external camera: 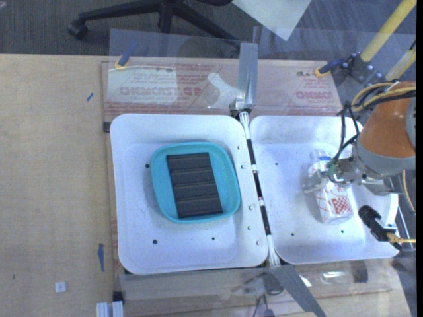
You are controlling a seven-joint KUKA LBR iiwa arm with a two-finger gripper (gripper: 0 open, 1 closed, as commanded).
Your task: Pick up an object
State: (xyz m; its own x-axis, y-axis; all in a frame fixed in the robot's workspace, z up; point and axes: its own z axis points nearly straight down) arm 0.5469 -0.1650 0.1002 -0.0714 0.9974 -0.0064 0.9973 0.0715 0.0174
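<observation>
Camera view: gripper (328,172) over packet (332,202).

Crumpled clear-and-red-checkered packet (330,193) flat in the right bin (291,243), near its middle

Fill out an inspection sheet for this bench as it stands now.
Surface: wooden bench bearing the left bin and right bin side by side.
Job's things: teal tray holding a dark ridged block in the left bin; crumpled packet in the right bin.
Clutter: nothing seen.
Grippers: gripper over the packet; finger state unclear.
Cables: yellow and black cables at the arm.
Surroundings: office chair base beyond the bench.
</observation>
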